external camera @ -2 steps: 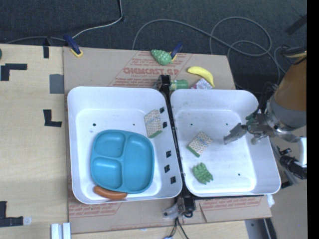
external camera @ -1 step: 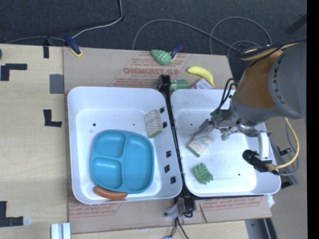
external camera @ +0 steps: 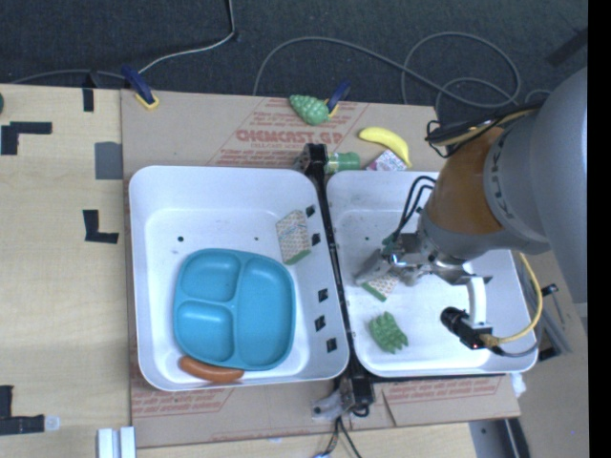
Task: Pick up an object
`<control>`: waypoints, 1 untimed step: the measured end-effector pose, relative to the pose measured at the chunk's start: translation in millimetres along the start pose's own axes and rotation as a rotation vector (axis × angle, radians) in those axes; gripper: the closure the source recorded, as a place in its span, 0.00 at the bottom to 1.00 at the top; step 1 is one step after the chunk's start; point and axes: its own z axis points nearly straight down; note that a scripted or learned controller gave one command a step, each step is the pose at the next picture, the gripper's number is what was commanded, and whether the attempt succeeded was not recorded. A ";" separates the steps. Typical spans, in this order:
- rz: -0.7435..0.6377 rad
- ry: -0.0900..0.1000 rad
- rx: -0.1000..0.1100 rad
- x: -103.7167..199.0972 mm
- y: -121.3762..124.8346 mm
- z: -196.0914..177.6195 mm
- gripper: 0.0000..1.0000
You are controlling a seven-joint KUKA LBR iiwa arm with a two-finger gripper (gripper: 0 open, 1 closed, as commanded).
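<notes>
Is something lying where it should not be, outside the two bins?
Yes. A yellow banana and a green toy lie on the cardboard behind the bins, outside both. In the left bin, an orange sausage sits beside the blue plate, not on it.

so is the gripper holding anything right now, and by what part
It cannot be told. The gripper is low in the right bin, over a small patterned card, but no object shows between its fingers. The green toy lies apart, untouched.

Two white bins (external camera: 153,256) hold a light blue divided plate (external camera: 234,308), an orange sausage (external camera: 210,370), a green knobbly toy (external camera: 389,333) and pale patterned packets (external camera: 294,232) (green-edged), while a yellow banana (external camera: 385,143) lies on the brown, red-lettered cardboard (external camera: 220,132).
</notes>
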 end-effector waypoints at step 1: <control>0.000 0.000 0.001 4.2 43.7 -0.5 0.00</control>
